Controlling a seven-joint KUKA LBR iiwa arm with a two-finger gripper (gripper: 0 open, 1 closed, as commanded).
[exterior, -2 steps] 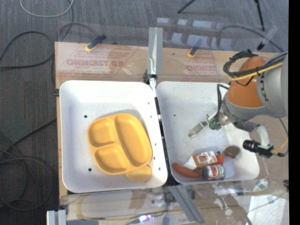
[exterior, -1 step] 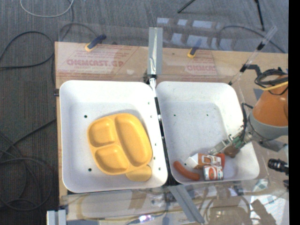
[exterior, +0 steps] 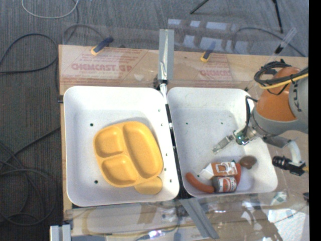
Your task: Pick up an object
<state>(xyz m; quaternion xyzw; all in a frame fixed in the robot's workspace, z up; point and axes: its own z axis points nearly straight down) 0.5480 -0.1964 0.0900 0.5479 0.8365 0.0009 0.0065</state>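
Yellow plastic fills the left bin [exterior: 75, 149]: a divided tray [exterior: 129, 152]. In the right bin [exterior: 200, 109], near its front edge, a red sausage [exterior: 199, 183] lies with its long axis running left to right beside a small bottle [exterior: 223, 169]. The gripper [exterior: 220, 143] hovers above them, holding nothing.

You see tabletop [exterior: 140, 67], brown, printed board on top. Two white bins side by side: left bin [exterior: 75, 134], right bin [exterior: 200, 104].
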